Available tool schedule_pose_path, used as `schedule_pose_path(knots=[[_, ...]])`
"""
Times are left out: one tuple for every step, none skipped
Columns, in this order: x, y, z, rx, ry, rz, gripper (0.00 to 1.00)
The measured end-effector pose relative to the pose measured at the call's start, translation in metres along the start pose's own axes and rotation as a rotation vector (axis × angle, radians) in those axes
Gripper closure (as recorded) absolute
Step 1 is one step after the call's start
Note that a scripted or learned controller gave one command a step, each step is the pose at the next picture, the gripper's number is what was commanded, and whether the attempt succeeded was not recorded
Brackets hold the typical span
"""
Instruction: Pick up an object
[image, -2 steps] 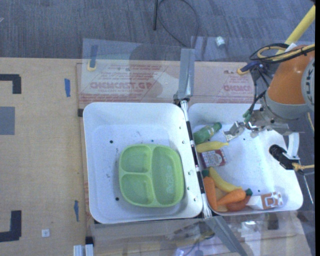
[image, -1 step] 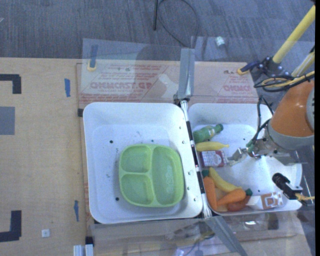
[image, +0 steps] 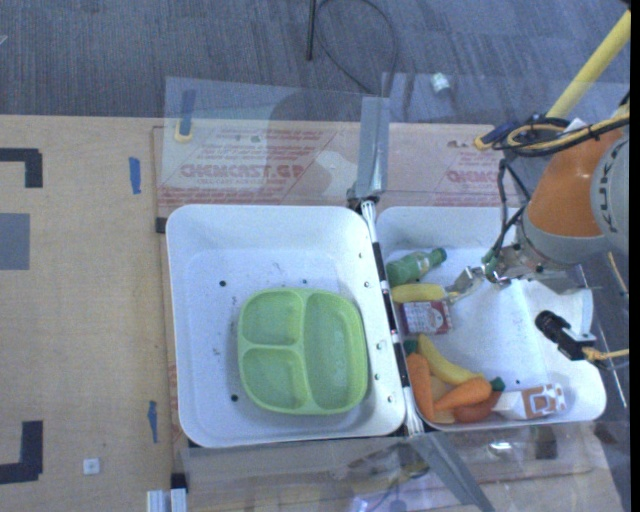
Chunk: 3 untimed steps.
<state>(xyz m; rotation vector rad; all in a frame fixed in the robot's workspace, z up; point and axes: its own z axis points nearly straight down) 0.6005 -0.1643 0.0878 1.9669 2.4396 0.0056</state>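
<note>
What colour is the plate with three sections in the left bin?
Light green. The divided plate shows clearly in the camera view.

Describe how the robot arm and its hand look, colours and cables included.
The arm is grey with a broad orange band above the wrist. Yellow and dark cables loop over its top, and a thin dark one runs down toward the hand, which is small, metallic and silvery. A black fitting juts out below the wrist.

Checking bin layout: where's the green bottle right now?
The green bottle lies in the right bin, at its far left corner against the divider, just above a yellow item and left of the gripper.
</note>
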Motion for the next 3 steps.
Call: schedule_pose_path(knots=[[0.047,-0.047,-0.07,0.007,0.005,-0.108,0.0],[0.019,0.015,-0.009,-0.017,-0.005,-0.047,0.0],[0.014,-0.084,-0.001,0.001,0.0,-0.037,0.0]])
